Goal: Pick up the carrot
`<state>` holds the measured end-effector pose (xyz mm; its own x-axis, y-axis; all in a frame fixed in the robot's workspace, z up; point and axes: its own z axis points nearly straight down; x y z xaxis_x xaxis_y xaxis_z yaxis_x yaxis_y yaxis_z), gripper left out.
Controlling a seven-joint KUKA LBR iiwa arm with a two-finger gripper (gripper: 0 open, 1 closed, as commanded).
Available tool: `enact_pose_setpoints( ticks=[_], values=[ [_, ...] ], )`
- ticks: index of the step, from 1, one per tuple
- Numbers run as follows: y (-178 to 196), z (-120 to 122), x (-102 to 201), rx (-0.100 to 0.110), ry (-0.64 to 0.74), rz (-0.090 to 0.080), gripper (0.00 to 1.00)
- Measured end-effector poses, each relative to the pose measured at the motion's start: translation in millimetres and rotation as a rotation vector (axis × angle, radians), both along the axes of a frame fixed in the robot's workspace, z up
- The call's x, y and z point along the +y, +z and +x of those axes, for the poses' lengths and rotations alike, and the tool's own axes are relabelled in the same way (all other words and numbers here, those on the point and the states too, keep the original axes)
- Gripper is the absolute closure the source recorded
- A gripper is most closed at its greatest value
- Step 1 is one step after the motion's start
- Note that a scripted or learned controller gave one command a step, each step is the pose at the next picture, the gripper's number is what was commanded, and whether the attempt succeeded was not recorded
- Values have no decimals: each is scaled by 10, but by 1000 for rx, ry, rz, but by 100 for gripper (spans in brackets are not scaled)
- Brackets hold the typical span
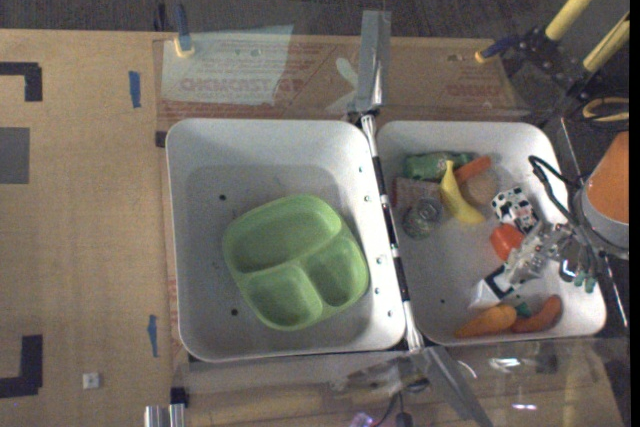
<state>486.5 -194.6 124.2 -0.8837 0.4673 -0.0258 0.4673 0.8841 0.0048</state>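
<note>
Orange tapered plastic toy carrot lies flat on the floor of the right white bin, near the front wall, long axis roughly parallel to it. Tip to tip with it on the right: a second, darker orange-red carrot-like piece, touching or nearly so; which one is the target is a judgement call, I'd go for the lighter one.

Handling guess: hollow moulded plastic, light, stiff, smooth and a bit slippery, not fragile. Rounded section means it can roll or squirt out of a pinch. Best to take it across the thick middle, fingers square to the long axis, away from the neighbour.

Claw hovers just behind the carrot, low over the bin; metal and cable clutter there, can't tell how wide it stands or whether it has anything.

Other stuff behind: curved yellow toy banana, black-and-white spotted block, round grey metal lid. Left bin holds a glossy green three-compartment plate. Worktop is bare tan board.
</note>
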Motion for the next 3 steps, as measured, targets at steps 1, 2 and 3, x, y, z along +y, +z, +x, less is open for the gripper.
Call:
enact_pose_setpoints(
  ticks=[1, 2, 3],
  values=[
    [108, 20, 0, -8, -2, -1, 100],
    [213, 36, -2, -14, -4, -2, 100],
    [320, 52, -5, -21, -6, -3, 100]
  ],
)
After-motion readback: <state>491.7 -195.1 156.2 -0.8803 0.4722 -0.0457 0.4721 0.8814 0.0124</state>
